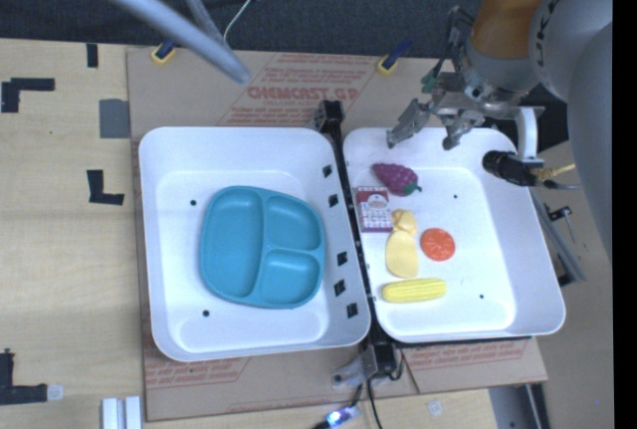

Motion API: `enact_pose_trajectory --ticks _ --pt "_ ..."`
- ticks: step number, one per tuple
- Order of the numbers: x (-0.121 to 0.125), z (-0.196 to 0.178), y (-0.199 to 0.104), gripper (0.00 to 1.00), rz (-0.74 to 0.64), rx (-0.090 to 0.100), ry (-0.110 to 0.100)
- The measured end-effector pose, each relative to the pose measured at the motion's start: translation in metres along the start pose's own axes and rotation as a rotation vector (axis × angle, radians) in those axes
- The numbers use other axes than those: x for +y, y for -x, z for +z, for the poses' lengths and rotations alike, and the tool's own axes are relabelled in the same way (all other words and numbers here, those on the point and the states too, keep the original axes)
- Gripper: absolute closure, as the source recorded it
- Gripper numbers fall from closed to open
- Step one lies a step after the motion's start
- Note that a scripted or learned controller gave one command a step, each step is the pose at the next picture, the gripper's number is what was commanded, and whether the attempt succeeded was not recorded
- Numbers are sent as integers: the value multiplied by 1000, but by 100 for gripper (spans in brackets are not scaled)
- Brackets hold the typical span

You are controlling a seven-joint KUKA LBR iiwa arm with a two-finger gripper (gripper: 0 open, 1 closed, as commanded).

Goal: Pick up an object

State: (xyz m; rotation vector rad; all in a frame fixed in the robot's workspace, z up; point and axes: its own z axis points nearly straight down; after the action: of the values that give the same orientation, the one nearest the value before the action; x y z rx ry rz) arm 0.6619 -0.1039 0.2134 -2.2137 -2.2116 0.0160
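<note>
Bench: wood top with a cardboard sheet [299, 84] under two white bins set side by side, dark backdrop behind.
Left bin [164, 158]: one blue tray [262, 246], three compartments, lying flat. Nothing in it for me.
Right bin [508, 248]: here's the action, five small things clustered toward the left wall.
Box [373, 208]: little red and white carton, lying flat just beside the divider. Light and stiff, I'd guess, but tight to the wall.
Grapes [395, 178]: purple bunch at the top of the cluster, nearest to me. Bumpy, probably light plastic, so it should give my fingers something to bite on. Best bet: close across its narrow middle.
Pear [403, 251]: pale yellow, upright in the picture, touching the box's corner. Smooth and rounded, could squirt out.
Corn [413, 291]: yellow cob lying crosswise below the pear. Grip across, not along.
Tomato [437, 244]: orange-red, round, just right of the pear. Slippery, I reckon.
Gripper [430, 130]: over the bin's far edge, above the grapes, fingers spread wide and nothing between them.
Call: grapes are the pick, straight down from here, I judge.
</note>
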Motion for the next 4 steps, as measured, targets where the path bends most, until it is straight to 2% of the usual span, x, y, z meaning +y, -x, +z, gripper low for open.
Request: enact_pose_trajectory --ticks 1,2,4 --pt "2 -10 0 0 -3 -1 14" --pt "4 53 -3 0 -4 -3 13" --pt "3 131 -1 0 -3 -3 13"
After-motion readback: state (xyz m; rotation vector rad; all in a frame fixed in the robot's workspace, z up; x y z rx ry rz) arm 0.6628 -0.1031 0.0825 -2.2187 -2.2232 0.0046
